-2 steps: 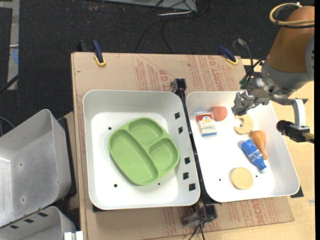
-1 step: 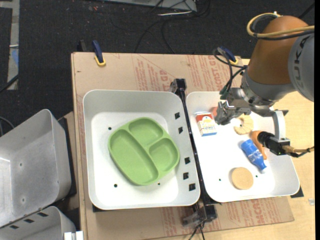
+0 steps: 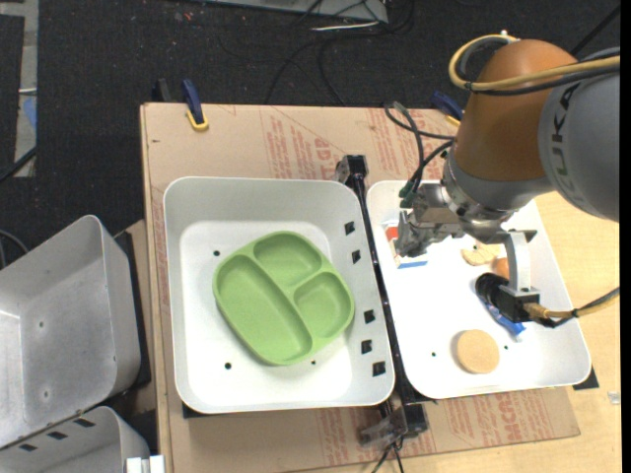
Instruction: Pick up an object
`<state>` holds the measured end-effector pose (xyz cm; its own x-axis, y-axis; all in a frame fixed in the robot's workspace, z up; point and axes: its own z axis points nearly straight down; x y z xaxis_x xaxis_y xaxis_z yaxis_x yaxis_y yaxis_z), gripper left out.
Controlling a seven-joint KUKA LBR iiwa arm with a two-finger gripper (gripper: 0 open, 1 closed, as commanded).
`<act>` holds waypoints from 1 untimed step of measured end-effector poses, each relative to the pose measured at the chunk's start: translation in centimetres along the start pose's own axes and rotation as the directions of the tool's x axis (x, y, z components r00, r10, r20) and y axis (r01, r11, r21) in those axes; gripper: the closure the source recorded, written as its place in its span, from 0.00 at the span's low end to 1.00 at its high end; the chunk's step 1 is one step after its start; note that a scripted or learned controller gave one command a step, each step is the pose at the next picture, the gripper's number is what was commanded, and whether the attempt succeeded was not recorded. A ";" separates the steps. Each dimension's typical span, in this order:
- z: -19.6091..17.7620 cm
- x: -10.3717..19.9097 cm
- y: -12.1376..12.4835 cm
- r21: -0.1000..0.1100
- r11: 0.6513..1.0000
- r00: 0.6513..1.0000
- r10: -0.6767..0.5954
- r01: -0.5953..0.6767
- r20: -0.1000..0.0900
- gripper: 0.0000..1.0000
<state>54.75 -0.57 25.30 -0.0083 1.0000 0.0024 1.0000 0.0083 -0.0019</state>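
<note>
left bin (image 3: 187, 264): green plate (image 3: 284, 297) mid | right bin (image 3: 552, 368): arm (image 3: 513, 136) overhead, front seemingly open

Here's the counter (image 3: 286, 141), a tan board printed with faint red lettering. Two shallow white bins sit directly on it, side by side and touching: the left bin (image 3: 187, 294) and the right bin (image 3: 552, 368). A yellow clamp (image 3: 197, 116) grips the back edge.

I note two white bins (image 3: 187, 294) side by side on a cardboard sheet (image 3: 296, 131). Grey metal tub (image 3: 59, 323) off the bench's left edge. Yellow-and-blue clamp (image 3: 195, 106) at the back left corner. Cables (image 3: 325, 47) on dark floor behind.
</note>
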 end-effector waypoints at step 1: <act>1.3 4.4 -1.4 0.001 1.000 1.000 0.001 -0.001 0.001 1.00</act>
<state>53.36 3.84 23.99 -0.0074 1.0000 0.0016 1.0000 0.0075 -0.0028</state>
